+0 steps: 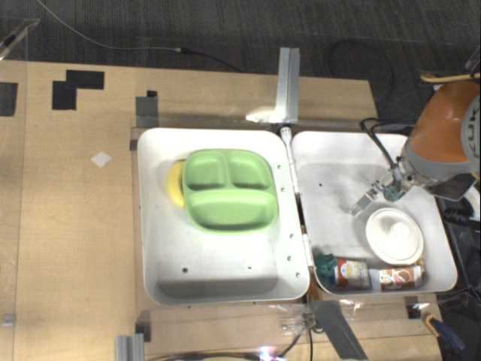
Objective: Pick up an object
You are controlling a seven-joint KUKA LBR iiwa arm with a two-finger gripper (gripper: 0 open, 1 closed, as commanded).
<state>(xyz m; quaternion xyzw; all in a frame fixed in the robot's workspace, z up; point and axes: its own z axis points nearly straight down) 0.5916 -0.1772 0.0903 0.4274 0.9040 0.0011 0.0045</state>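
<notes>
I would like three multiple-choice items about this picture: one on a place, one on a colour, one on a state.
1. Where does the white bowl lie?
A. left bin
B. right bin
C. on the bench

2. What colour is the divided tray?
A. green
B. red
C. blue

3. How does the bottle rest?
A. upright
B. on its side
C. held by the gripper

Key: 1 B, it sits inside the right bin; 2 A, the tray looks plainly green; 3 B, it lies along the near wall.

2 white bins [158, 224], 1 green divided tray [228, 189], 1 yellow object [174, 184], 1 white bowl [394, 235], 2 bottles [343, 271].
</notes>
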